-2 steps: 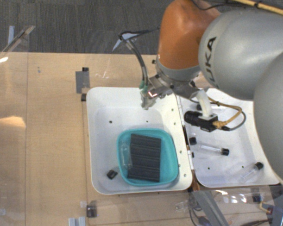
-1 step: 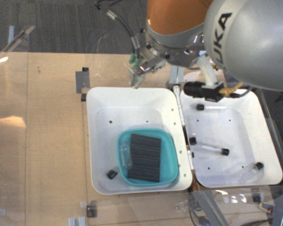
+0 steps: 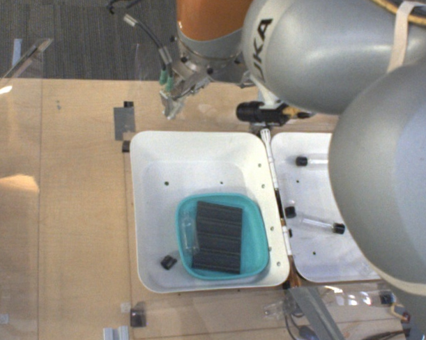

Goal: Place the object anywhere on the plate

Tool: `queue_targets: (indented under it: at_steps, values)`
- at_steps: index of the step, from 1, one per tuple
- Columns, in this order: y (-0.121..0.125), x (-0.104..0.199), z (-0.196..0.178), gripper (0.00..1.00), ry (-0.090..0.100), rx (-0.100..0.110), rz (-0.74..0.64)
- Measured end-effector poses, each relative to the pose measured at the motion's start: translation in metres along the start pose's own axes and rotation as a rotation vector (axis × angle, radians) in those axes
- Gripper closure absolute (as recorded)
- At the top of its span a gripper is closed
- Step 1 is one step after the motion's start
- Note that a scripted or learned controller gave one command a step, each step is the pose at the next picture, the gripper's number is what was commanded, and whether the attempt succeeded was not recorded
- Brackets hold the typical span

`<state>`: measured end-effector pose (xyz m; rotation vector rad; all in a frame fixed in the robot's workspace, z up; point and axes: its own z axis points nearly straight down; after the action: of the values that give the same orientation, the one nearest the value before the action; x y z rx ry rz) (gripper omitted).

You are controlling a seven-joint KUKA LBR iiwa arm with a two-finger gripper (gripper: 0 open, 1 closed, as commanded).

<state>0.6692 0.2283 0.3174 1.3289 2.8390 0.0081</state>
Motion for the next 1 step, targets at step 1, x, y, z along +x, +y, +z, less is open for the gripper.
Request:
queue_targets:
  at_steps: [1]
  values:
    - [0.0022, 0.0006, -0.0139, 1.0, -0.006, -0.012, -0.006]
